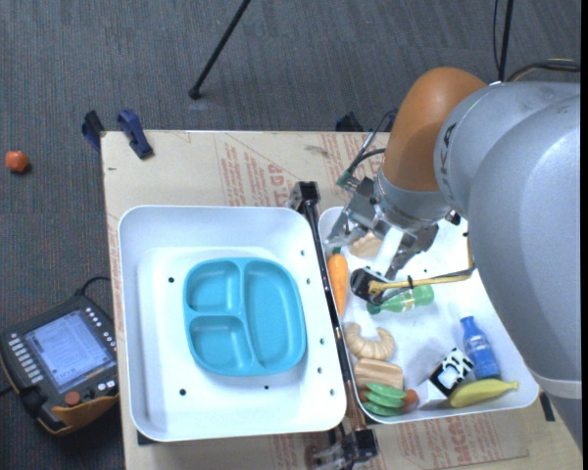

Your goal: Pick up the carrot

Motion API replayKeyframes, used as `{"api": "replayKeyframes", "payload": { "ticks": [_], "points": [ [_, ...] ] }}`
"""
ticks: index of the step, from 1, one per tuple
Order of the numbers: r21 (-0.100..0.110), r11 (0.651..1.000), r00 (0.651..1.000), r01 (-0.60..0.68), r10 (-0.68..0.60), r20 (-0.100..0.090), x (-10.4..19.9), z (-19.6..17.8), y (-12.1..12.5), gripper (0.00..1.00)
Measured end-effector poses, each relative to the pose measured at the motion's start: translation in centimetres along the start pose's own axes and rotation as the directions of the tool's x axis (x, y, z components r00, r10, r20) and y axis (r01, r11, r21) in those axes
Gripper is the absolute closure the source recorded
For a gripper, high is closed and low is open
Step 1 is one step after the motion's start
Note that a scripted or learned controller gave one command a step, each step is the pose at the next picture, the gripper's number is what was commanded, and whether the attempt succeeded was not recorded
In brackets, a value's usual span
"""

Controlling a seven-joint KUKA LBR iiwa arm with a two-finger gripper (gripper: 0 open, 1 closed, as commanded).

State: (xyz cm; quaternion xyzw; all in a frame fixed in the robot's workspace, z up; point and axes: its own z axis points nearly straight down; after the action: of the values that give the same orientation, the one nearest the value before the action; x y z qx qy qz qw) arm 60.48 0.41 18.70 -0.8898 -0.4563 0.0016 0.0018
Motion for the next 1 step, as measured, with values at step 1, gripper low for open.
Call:
{"api": "replayKeyframes", "payload": {
  "ticks": [1],
  "points": [
    [-0.002,0.994,0.994,-0.108,0.108,-0.001,1.32,-0.04,1.86,0.0]
  ]
}}
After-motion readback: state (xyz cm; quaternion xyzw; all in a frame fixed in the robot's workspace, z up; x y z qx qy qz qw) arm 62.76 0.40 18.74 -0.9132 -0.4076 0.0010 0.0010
